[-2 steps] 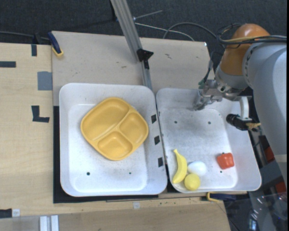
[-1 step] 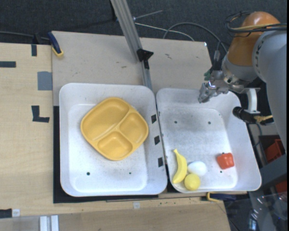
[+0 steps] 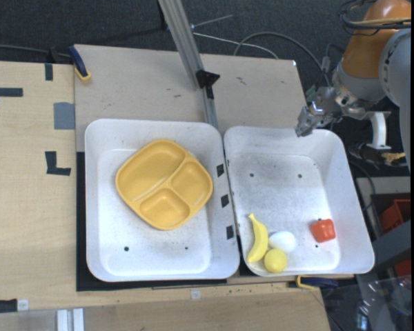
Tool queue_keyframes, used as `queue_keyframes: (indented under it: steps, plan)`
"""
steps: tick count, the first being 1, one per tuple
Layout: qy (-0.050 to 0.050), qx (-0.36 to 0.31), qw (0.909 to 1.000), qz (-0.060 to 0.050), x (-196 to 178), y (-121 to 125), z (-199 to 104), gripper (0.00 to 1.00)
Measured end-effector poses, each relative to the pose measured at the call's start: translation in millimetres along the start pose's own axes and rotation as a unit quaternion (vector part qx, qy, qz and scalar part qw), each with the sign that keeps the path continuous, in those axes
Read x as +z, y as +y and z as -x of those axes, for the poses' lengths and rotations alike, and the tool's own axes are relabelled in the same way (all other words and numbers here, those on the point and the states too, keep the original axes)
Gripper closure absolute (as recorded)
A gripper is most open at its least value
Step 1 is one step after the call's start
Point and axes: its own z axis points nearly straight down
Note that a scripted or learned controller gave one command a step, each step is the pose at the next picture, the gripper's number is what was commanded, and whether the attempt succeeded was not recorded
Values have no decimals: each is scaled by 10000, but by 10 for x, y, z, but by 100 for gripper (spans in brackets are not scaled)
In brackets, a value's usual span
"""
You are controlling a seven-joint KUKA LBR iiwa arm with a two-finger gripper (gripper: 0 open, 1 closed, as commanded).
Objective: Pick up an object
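Grey arm: gripper (image 3: 309,124) hovers over the right bin (image 3: 345,185), far edge.
Fingers: open or closed, cannot tell.
Banana (image 3: 258,238): lying in bin, not picked.
Progress: grasp not yet made.

One fixed camera stood above the bench (image 3: 186,95), looked down at a slant, took in both white bins (image 3: 96,185) side by side, far enough to show bench edges, arm (image 3: 372,47) entered from right
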Motion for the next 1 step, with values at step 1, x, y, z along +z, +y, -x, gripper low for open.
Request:
queue_keyframes:
  steps: [1]
  plan:
    - [3,-4,10000,6,-537,-22,-106,100]
